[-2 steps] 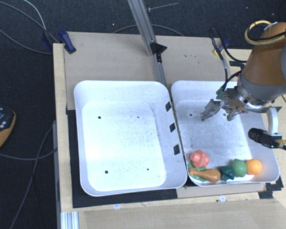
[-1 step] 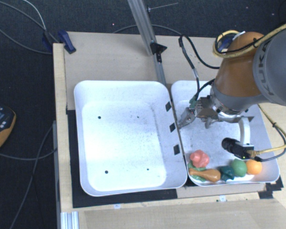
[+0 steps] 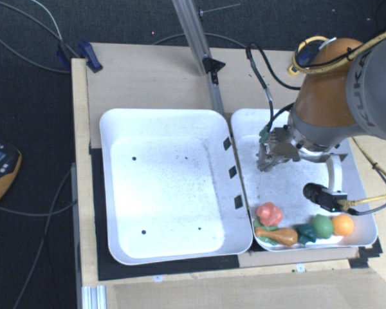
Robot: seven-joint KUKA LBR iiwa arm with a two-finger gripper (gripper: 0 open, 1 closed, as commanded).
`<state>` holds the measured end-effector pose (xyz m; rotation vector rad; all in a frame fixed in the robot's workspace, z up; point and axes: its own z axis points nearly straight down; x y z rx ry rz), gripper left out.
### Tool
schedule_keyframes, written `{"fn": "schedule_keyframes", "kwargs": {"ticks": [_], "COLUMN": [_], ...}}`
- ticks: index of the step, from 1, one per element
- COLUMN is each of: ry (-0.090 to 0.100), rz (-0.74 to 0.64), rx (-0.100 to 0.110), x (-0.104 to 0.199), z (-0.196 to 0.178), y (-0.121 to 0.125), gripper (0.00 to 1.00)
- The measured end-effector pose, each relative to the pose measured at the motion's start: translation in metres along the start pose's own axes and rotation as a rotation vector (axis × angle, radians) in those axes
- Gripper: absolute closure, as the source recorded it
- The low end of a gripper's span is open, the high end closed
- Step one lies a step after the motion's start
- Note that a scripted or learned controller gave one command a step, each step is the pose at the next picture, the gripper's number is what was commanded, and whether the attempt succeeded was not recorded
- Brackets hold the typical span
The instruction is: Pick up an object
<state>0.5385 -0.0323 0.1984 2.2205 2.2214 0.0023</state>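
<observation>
Below the gripper (image 3: 268, 163), toys (image 3: 269, 214) sit well apart at bin (image 3: 244, 124) edge; fingers' opening: can't tell, nothing seen held. Approach step, I'd judge; next needs move toward toys, then descent

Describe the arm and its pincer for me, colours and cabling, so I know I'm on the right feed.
The arm is grey, with a broad rounded orange band above the wrist. Black cables loop along it toward the wrist. The pincer is a small assembly of dull grey metal, and a black cylindrical part hangs below the wrist with a white bracket.
</observation>
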Motion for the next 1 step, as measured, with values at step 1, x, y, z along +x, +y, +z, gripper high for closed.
{"fn": "schedule_keyframes", "kwargs": {"ticks": [1], "ry": [0.001], "rz": [-0.005], "rx": [0.001], "x": [0.0591], "z": [-0.0175], "y": [-0.0327], "gripper": [1.00]}}
